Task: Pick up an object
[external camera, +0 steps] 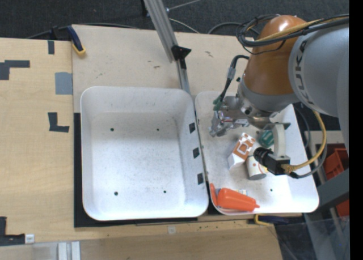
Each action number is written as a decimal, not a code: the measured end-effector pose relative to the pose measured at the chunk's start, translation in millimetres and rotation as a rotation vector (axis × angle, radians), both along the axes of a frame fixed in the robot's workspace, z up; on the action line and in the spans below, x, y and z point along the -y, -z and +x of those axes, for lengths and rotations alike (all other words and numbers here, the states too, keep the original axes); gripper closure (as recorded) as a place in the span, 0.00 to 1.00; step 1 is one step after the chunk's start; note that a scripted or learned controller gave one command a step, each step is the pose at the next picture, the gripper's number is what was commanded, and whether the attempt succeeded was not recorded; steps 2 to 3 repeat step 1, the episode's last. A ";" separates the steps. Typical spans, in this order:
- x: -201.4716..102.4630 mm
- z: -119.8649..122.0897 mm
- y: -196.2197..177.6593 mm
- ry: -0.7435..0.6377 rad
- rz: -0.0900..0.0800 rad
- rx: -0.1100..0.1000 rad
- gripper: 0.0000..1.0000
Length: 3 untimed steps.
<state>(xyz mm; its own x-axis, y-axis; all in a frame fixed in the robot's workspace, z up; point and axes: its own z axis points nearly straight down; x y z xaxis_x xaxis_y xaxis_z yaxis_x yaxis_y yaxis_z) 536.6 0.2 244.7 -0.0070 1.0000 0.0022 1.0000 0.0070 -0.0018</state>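
My gripper [219, 126] hangs low over the upper left part of the right bin [295, 196], near the wall it shares with the left bin. Just right of it and below lies a small white box with an orange pattern [243, 148]. A teal object [265, 137] sits beside that box, partly under the wrist. A pale cylinder with a red mark [253, 169] rests below the box. An orange wedge-shaped object [233, 199] lies along the bin's front left corner. I see nothing held in the gripper.
The left bin [139, 151] is a shallow white tray with dark specks. A slanted metal rail [161, 18] comes down from the top to the bins' shared rim. The big grey and orange arm covers the right bin's upper half.
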 end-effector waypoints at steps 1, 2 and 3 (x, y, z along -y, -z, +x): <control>-58.8 -8.5 -4.1 -0.002 0.000 0.000 1.00; -58.8 -8.5 -4.1 -0.002 0.000 0.000 1.00; -58.8 -8.5 -4.1 -0.002 0.000 0.000 1.00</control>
